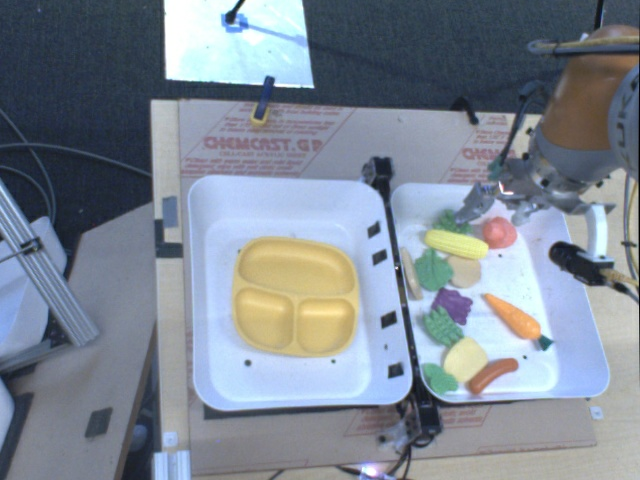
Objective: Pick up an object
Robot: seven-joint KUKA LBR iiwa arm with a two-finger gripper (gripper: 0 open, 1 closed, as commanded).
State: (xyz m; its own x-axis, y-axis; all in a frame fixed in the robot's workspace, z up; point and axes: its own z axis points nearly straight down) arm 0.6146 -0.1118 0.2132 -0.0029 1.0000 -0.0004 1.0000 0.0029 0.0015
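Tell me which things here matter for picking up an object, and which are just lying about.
For the job:
claw, at the back of the right bin
corn
tomato
carrot
grapes
sausage

Lying about:
yellow tray in the left bin
cardboard
blue and yellow clip

1. In the left bin (205,268) I see a yellow divided tray (295,295) lying flat, with three compartments.
2. Behind the bins I see a brown board (300,133) with red printed lettering.
3. A yellow-and-blue clamp (262,102) sits at the board's far edge.
4. Beyond it, a pale reflective sheet (240,28) lies on the dark carpet (80,58).
5. At far left I see a slanted aluminium rail (40,268).
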